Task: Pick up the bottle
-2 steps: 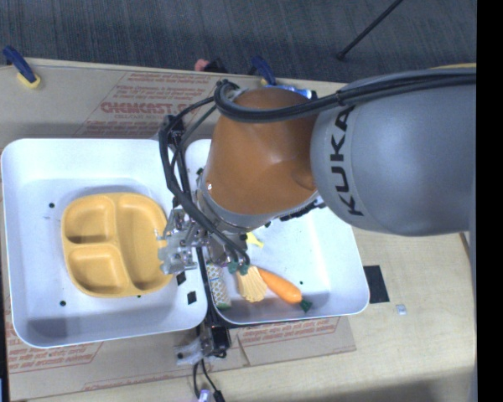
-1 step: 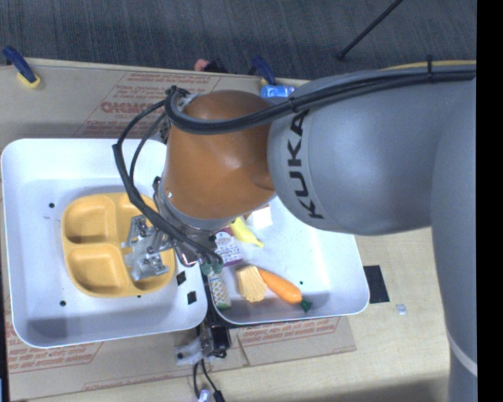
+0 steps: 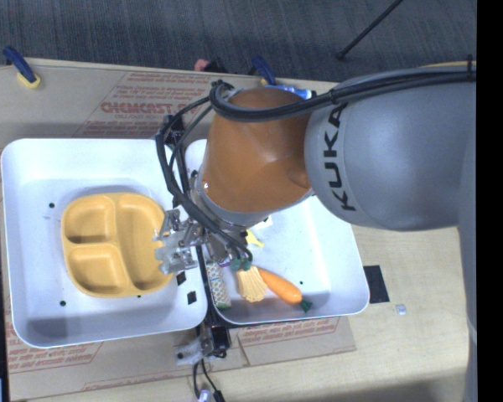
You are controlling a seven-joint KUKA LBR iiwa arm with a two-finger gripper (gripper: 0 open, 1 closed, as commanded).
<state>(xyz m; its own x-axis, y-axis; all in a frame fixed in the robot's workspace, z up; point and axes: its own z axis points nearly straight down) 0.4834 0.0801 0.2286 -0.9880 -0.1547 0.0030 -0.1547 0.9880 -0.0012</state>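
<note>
Hand [image 3: 181, 246]: low over the shared wall between the left bin [image 3: 21, 224] and the right bin [image 3: 339, 262], just off the yellow plate [image 3: 109, 241]. The wrist and cable loops crowd it; whether it is spread or pressed together cannot be told. Nothing can be seen pinched in it.

Bottle: not identified with certainty. Best guess is the slim speckled piece [image 3: 219, 286] in the right bin, against the shared wall near the front corner. It lies just beside the hand, not under it. The arm [image 3: 386, 157] covers most of the right bin's middle and back, so the bottle could equally lie beneath it.

Risks, as judged:
- The hand sits over the bin wall. A straight descent would strike the rim or the plate edge and close on nothing.
- The speckled piece is tight to the wall, leaving little room on that side; a close could push it along rather than trap it.
- The yellow tufted piece [image 3: 251, 285] and carrot [image 3: 278, 286] lie close by it; an offset approach could take one of those instead.
- The slack cables could snag at the rim.

Count: bins 2; plate 1, three compartments; carrot 1; tufted piece 1; speckled piece 1; blue clamps [image 3: 22, 66] at the table's back edge 2; arm 1; hand 1.
</note>
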